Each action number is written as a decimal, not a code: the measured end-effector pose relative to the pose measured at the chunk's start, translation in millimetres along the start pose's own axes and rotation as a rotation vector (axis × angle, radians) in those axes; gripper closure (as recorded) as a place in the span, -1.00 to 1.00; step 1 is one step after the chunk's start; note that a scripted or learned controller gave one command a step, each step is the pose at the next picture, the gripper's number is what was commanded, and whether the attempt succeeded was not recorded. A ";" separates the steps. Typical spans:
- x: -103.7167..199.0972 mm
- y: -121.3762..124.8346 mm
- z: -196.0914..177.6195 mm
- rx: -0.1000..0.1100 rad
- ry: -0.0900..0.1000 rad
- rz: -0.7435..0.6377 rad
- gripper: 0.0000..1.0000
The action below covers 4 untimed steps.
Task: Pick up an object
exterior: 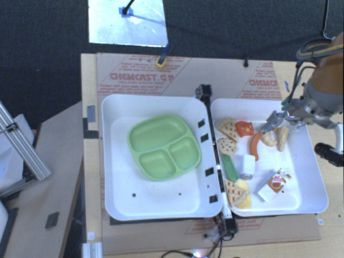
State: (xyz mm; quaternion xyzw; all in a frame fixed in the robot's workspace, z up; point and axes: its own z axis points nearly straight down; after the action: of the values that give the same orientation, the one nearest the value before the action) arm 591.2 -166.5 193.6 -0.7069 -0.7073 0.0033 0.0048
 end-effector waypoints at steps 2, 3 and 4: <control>-4.5 5.3 53.6 -0.009 -0.002 -0.001 -1.00; -5.2 7.5 102.6 -0.016 -0.006 0.000 -1.00; -6.3 9.5 88.4 -0.024 -0.008 0.000 1.00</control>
State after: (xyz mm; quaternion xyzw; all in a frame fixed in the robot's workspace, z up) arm 599.7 -172.7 105.1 -0.7068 -0.7074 -0.0022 -0.0067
